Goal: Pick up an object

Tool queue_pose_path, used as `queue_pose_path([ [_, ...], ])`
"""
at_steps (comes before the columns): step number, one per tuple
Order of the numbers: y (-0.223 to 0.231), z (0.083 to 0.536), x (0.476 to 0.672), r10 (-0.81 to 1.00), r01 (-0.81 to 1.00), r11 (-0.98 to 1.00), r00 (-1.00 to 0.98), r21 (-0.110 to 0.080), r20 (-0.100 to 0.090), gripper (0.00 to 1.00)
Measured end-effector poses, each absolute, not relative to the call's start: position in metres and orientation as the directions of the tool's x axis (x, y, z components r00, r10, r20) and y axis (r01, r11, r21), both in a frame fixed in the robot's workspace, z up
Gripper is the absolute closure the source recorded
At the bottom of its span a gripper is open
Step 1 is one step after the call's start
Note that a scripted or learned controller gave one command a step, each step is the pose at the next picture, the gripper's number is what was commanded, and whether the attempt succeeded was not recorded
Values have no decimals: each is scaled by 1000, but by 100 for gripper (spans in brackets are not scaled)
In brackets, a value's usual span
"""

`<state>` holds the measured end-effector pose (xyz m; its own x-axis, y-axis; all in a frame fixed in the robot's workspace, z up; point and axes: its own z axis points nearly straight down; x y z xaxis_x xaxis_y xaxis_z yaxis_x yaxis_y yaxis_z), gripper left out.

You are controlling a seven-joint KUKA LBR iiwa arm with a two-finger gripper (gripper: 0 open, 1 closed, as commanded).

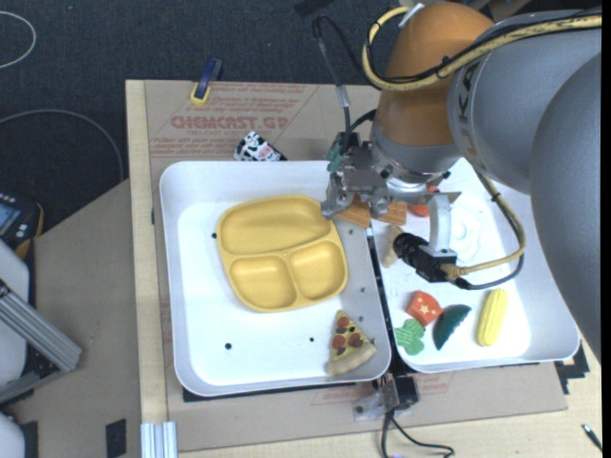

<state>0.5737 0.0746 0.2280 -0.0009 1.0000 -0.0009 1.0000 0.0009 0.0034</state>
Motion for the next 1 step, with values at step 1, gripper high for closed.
queue_pose_path([
  [1,65,235,569,1000,1000,-1,1,2,0,100],
])
